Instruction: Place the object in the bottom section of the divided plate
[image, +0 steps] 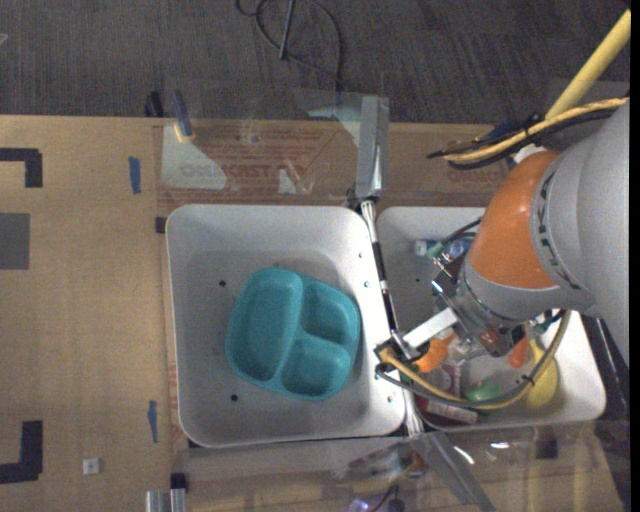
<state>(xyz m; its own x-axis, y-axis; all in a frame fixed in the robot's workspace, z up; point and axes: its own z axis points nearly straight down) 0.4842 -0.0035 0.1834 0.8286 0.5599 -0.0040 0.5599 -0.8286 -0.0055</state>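
Hanging over right bin (408, 236), end effector (468, 352), grip unclear, sits right of divided plate (292, 332)

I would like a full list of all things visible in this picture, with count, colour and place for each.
plate: one, teal, three sections, middle of the left bin
left bin: one, white, on the bench
right bin: one, white, beside the left bin
orange piece: one, orange, right bin, under the arm
green piece: one, green, right bin, partly hidden
yellow piece: one, yellow, right bin, near its right wall
bench: one, brown, under both bins
arm: one, grey with orange band, over the right bin
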